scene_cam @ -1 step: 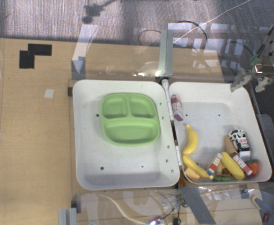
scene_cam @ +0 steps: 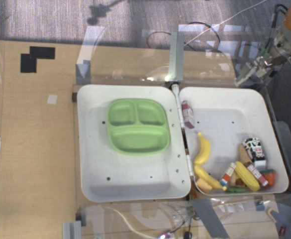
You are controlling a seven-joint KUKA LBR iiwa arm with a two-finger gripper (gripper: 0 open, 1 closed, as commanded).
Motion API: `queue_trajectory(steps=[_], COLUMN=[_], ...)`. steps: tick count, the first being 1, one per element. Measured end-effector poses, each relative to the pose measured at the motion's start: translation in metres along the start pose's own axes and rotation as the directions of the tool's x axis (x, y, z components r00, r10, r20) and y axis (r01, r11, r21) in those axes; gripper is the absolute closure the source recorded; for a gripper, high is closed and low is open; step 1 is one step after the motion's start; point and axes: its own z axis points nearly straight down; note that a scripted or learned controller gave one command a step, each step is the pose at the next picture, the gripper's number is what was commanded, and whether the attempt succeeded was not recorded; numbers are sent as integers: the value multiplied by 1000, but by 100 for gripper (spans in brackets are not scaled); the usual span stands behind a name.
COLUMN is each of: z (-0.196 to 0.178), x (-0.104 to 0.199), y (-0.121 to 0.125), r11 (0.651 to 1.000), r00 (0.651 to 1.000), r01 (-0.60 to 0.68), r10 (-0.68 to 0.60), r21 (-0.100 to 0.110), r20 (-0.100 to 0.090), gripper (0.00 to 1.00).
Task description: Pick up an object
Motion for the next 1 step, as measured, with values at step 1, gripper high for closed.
queue_trajectory(steps=[1], z=[0], x=[0], y=[0], r11=[1000], r00=[1000], r01=[0], r10=[0], r21=[0], r20=[0], gripper=[0])
